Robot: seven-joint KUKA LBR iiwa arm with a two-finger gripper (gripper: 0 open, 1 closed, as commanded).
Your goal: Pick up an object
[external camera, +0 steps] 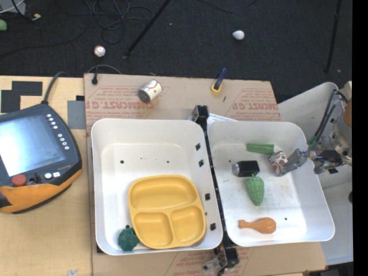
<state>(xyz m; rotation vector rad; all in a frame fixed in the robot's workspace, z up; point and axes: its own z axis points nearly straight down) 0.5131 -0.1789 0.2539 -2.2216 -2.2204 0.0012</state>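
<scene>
At far left on the counter (34, 240) I see the teach pendant (34, 154). Left bin (106, 148): yellow divided tray (167, 210), dark green lump (128, 238) touching its lower-left corner. Right bin (313, 211): green cylinder (260, 148), black cylinder (246, 168), green strawberry-like object (255, 190), orange drumstick-shaped toy (258, 225). At the bin's right wall, my hand (286, 164) meets a small red-and-white object (278, 161); whether it grips it I cannot tell.
</scene>
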